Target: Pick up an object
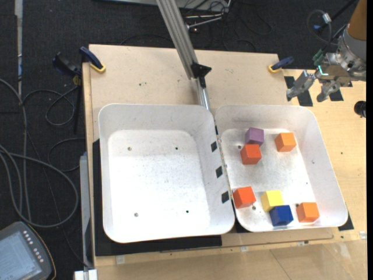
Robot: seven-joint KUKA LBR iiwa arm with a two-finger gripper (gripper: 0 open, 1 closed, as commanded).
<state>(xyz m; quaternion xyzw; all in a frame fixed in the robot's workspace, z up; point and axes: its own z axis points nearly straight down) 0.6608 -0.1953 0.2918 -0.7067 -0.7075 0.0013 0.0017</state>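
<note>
The right bin (326, 156) holds several small cubes: a purple cube (254, 135), a red-orange cube (250, 153) just below it, an orange cube (285, 141), another orange-red cube (243, 196) near the front left, a yellow cube (271, 199), a blue cube (281, 214) and an orange cube (308, 212) at the front. My gripper (316, 88) hangs high at the upper right, above the bench behind the right bin's far edge. Its two fingers stand apart with nothing between them.
The left bin (116, 156) sits beside the right one, their rims meeting in the middle. A slanted metal pole (178, 31) rises from the bench behind the bins. Clamps (93, 60) mark the bench's rear corners. Cables lie on the floor at left.
</note>
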